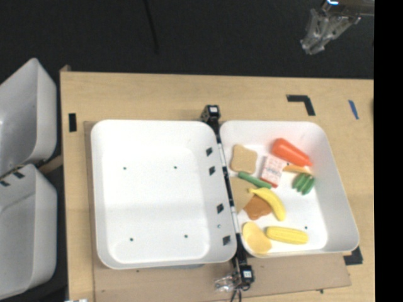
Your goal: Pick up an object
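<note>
I hang high in the far right corner, my gripper [318,38] over dark ground beyond the bench [157,93] and well apart from anything I could pick. Whether I am spread or closed I cannot tell — I am small and blurred here, a pale tangle against black.

Everything worth taking lies below and toward the camera from me, in the right bin [337,187]. The nearest piece is the orange carrot [291,151], almost straight down the view from me, its long axis slanting from upper left to lower right. Just beyond it sit a small red-and-white packet [272,168] and a green pepper [303,183]; further to my left, a slice of bread [244,158]. Furthest from me are the banana [269,202], a brown wedge [255,208] touching it, the corn cob [287,234] lying nearly level across the view, and a yellow disc [255,238] beside it.

The carrot is probably my best target: I would have to travel toward the camera and descend, then turn so I close across its slant — not along it. The left bin [154,194] is off to my left.
</note>
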You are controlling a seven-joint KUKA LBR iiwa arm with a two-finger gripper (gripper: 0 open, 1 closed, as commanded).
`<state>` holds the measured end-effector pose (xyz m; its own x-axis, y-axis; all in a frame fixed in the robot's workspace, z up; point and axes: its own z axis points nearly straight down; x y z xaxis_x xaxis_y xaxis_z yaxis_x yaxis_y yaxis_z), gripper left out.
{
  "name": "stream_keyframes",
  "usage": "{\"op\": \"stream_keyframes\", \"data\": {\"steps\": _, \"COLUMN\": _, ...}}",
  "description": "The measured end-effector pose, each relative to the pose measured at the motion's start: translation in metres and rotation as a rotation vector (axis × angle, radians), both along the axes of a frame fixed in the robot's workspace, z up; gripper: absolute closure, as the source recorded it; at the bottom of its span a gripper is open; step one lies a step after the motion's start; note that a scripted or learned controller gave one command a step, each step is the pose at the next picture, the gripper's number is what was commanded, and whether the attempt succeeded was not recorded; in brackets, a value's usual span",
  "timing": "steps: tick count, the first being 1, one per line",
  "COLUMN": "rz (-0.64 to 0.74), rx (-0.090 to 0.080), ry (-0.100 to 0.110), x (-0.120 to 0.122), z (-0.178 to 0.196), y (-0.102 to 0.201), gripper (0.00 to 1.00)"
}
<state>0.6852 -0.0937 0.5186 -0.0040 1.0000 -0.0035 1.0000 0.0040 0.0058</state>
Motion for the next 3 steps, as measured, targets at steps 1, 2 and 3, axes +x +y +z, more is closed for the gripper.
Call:
{"op": "stream_keyframes", "data": {"steps": 1, "rz": -0.010, "rx": 0.000, "ry": 0.006, "x": -0.005, "z": -0.023, "y": -0.093, "gripper": 1.00}}
{"op": "stream_keyframes", "data": {"steps": 2, "rz": -0.001, "rx": -0.002, "ry": -0.002, "x": 0.005, "z": 0.035, "y": -0.083, "gripper": 1.00}}
{"op": "stream_keyframes", "data": {"steps": 3, "rz": -0.005, "rx": 0.005, "ry": 0.019, "x": 0.003, "z": -0.144, "y": -0.073, "gripper": 1.00}}
